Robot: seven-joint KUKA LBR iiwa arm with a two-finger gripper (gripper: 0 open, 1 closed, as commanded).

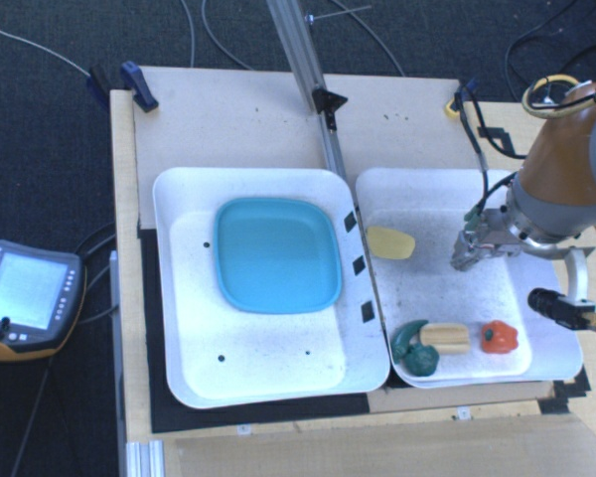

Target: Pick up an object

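from my seat i see the gripper (464, 256) low over the right bin (432, 192), about mid-bin and toward its right side, hanging from the grey wrist with the orange band. i cannot tell how its jaws stand; they are too small and dark against the speckled floor, and i see nothing between them.

the candidate objects all lie in that same bin. a flat yellow piece (390, 242) sits to the left of the gripper, near the divider between the bins, apart from it. along the near edge are three things in a row: a dark green toy vegetable (415, 347) at the left, a tan block (445, 338) touching it, and a red-orange toy pepper (498, 337) just right of the block.

the left bin (179, 266) holds a square blue plate (278, 254), lying flat near its middle. a teach pendant (25, 296) rests off the bench at far left.
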